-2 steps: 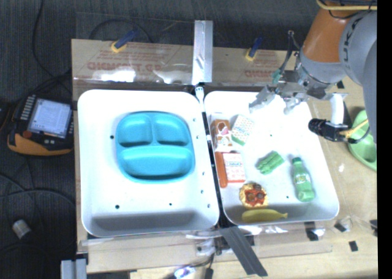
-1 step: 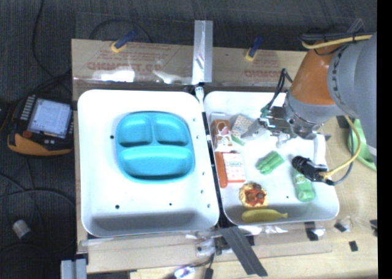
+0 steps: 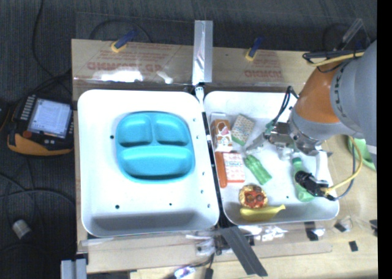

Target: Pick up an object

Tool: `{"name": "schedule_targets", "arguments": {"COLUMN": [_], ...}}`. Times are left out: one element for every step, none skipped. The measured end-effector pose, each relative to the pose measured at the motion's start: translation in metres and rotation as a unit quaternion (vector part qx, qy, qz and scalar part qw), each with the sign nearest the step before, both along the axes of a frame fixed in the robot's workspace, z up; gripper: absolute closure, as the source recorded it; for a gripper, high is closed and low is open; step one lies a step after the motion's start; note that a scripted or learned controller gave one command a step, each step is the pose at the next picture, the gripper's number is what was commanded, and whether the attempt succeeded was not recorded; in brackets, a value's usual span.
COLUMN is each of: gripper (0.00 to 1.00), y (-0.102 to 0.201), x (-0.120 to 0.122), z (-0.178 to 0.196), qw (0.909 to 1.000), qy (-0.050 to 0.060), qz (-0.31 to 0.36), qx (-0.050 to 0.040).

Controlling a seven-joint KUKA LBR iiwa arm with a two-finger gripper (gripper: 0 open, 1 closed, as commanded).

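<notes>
A green bottle (image 3: 258,169) lies tilted near the middle of the right bin (image 3: 331,210), beside an orange packet (image 3: 231,168) and above a banana (image 3: 262,211). The gripper (image 3: 277,135) hangs just above and to its right, with no object seen in it. A blue tray (image 3: 154,146) fills the left bin (image 3: 98,210).

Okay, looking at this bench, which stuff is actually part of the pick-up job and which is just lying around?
Part of the job:
- gripper, over the right bin
- green packet
- banana
- red-and-white box
- round red snack
- checked packet

Just lying about:
- blue divided tray in the left bin
- handheld device on the floor
</notes>
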State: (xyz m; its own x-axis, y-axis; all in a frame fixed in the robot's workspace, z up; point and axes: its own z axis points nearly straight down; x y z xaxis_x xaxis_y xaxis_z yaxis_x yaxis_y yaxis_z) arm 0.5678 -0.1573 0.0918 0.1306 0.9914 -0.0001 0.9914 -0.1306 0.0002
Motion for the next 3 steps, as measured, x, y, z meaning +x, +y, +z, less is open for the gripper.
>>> {"name": "schedule_targets", "arguments": {"gripper": [0.00,0.00,0.00], "y": [0.006,0.054,0.041], "x": [-0.038,-0.080,-0.070], "z": [-0.002,0.077,0.012], "qw": [0.9984,0.9991,0.9971], "qy": [-0.009,0.004,-0.009], "qz": [0.056,-0.041,-0.076], "qx": [-0.0034,0.0010,-0.0007]}}
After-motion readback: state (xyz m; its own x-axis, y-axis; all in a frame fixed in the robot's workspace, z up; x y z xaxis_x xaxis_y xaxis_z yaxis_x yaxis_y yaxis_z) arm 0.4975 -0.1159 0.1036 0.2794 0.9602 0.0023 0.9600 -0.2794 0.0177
